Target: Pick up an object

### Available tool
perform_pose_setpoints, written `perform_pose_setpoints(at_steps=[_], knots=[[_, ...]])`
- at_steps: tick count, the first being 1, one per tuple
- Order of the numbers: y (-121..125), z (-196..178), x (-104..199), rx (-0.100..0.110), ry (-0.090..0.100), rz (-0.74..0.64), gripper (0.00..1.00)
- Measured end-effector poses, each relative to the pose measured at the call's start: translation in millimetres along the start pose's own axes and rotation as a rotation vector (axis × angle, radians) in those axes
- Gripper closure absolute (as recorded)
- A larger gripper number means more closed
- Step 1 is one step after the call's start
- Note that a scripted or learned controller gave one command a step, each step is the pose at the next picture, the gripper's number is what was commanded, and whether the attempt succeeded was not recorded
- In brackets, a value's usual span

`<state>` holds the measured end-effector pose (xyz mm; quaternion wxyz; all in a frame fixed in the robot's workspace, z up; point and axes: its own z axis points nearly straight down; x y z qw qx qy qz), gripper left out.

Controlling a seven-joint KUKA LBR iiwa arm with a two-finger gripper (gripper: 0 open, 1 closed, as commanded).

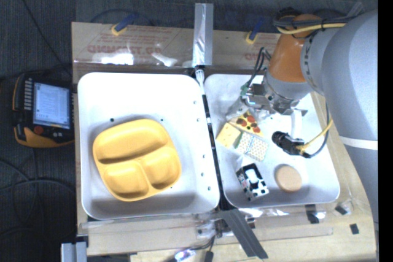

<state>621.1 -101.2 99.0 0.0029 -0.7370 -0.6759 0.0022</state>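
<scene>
Yellow card (228, 135) in right bin (319, 187), arm (288, 61) above.

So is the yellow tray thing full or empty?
Empty. The yellow divided tray lies flat in the left bin, open side up, and its compartments show only bare yellow plastic.

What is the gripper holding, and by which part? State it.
Cannot be told. The gripper sits low in the right bin, over the yellow card, but its tips are hidden.
</scene>
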Motion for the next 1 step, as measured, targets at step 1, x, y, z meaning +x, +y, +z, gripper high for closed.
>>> perform_pose_setpoints(at_steps=[1], knots=[[21.6,-116.0,106.0,-0.002,-0.003,0.024,1.0]])
